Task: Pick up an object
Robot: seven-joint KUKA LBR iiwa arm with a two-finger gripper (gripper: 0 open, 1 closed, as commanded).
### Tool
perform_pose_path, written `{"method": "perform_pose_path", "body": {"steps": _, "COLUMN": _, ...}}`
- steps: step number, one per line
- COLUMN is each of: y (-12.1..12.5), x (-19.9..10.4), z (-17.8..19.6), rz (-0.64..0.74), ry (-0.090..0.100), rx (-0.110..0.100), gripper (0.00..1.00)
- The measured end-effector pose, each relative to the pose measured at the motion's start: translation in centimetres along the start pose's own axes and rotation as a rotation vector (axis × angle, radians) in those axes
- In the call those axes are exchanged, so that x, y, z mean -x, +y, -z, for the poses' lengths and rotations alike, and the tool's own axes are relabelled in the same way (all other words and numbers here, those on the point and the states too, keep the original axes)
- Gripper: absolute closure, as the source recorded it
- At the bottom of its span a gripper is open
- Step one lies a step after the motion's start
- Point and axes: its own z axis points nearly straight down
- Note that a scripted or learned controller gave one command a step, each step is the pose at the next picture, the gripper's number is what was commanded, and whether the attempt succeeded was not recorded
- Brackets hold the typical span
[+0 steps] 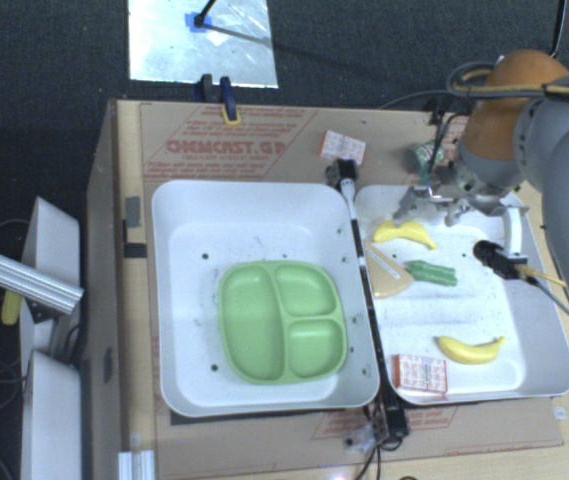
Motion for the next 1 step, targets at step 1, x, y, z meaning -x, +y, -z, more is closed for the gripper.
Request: {"method": "perform_pose_path", "body": {"steps": 1, "y": -0.02, "x": -2.74, "z": -1.12, "rz": 0.001, "ry": 0.001, "rx": -0.001, "gripper": 0.00}}
